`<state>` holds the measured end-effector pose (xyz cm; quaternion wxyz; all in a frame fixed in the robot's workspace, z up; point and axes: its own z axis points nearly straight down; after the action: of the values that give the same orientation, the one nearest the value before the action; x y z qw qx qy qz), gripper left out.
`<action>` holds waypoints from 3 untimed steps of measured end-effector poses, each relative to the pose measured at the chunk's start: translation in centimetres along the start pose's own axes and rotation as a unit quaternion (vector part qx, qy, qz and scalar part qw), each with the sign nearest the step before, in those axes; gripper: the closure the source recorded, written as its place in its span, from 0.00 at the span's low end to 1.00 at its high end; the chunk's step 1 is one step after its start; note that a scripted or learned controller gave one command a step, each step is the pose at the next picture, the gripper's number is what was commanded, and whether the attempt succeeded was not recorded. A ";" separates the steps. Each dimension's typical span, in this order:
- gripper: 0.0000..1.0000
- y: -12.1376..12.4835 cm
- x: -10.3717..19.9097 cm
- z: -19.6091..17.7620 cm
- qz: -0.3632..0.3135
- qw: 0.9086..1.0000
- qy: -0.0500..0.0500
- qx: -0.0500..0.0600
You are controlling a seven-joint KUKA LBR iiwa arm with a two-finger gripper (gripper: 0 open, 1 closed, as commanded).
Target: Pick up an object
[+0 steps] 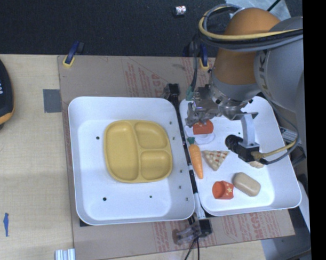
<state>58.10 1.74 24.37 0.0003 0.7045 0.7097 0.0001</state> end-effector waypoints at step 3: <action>1.00 -0.3 0.0 2.4 0.000 1.000 0.000 0.004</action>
<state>57.76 1.71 21.98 -0.0027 0.7045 0.7097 -0.0030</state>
